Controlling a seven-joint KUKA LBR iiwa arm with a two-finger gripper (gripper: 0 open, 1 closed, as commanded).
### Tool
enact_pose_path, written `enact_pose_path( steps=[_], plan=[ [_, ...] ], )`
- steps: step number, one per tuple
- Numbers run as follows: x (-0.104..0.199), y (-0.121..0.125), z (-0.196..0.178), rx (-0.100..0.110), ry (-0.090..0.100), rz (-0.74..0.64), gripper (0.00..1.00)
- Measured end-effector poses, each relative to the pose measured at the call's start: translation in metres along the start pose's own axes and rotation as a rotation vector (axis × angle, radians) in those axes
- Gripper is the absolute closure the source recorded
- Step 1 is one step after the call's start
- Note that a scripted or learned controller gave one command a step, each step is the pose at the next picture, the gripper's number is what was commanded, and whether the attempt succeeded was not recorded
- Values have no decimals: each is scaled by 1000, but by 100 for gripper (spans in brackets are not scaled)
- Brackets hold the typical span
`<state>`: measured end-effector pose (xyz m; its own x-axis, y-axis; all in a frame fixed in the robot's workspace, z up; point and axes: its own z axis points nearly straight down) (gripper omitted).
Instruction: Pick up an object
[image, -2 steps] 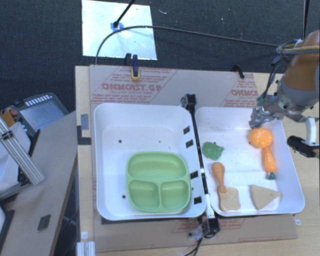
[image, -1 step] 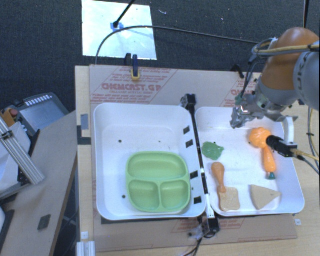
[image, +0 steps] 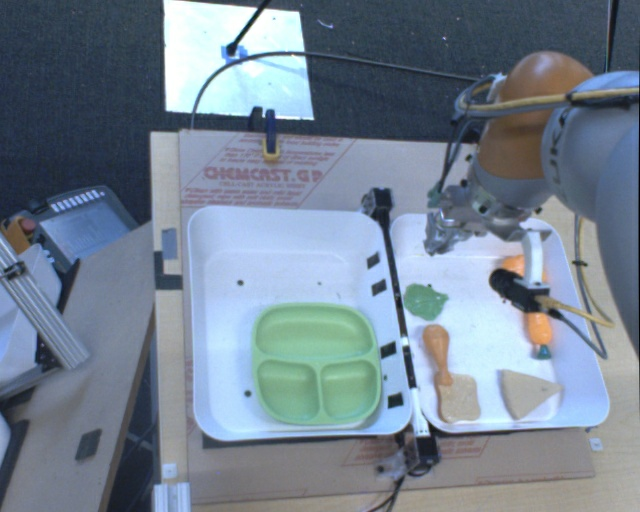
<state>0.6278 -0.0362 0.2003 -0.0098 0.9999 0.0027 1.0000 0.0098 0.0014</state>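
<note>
While the arm reaches in from the right, the gripper (image: 438, 238) hangs over the far left corner of the right bin (image: 480, 325), pointing down at the white floor. From this angle I cannot tell whether it stands wide or narrow, and nothing can be seen held in it. The things to pick from lie in that same bin, 5 of them. A small green leafy piece (image: 424, 299) sits nearest, just in front of the gripper and apart from it. In front of that lies a brown drumstick (image: 437, 349), its thick end touching a slice of bread (image: 460, 398) near the front wall. A tan wedge (image: 527, 392) rests in the front right part, near the bread but apart from it. An orange carrot (image: 539, 328) with a green tip lies toward the right wall, partly hidden by the robot's own parts. The left bin (image: 215, 300) holds 1 thing, a light green plate (image: 318, 362) with 3 compartments, set flat in the front right part.
</note>
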Motion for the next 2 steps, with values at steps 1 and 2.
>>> enact_pose_path(
  steps=[1, 2],
  plan=[
    [64, 7, -12, -2, 0, -1, 100],
    [123, 19, -25, -3, 1, -1, 100]
  ],
)
